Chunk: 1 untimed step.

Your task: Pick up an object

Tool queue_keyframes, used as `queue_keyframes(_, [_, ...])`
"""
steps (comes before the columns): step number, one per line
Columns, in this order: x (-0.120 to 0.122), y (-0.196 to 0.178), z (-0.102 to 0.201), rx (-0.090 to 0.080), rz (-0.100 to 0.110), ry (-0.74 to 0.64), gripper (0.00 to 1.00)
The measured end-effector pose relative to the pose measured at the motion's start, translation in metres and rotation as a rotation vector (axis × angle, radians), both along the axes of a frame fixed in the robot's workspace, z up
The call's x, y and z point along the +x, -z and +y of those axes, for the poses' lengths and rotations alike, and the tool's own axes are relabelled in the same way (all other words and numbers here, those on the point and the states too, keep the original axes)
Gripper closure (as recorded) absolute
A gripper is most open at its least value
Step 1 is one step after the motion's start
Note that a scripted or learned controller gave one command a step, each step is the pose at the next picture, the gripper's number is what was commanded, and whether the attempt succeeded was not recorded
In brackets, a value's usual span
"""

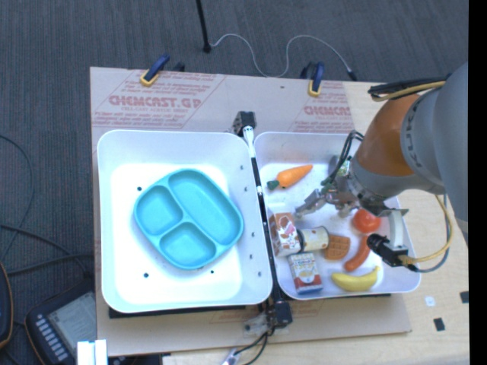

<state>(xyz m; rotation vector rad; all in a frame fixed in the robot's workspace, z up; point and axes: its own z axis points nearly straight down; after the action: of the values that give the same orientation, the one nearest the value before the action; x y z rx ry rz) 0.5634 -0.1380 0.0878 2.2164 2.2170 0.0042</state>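
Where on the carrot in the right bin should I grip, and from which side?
Grip the carrot across its thick orange middle, coming straight down from above. It lies flat, green top toward the divider and tip pointing up-right, so close the fingers across its short width. Bare bin floor lies on both long sides. The gripper sits just below it, so probably only a short move is needed.

A light blue three-compartment plate (188, 217) lies in the middle of the left white bin (110, 204), and every other place here is told from that plate. Beyond it, at the far edge of the brown board (152, 101) printed with red lettering, sit two blue-and-yellow clamps (155, 69), one straight behind the plate and the other off to its right. A dark keypad device (57, 327) lies on the grey carpet (46, 67) near the plate's front left.
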Motion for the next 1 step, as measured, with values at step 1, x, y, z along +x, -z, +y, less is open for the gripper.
queue_keyframes(1, [0.0012, -0.0112, -0.0003, -0.001, -0.003, 0.001, 1.0])
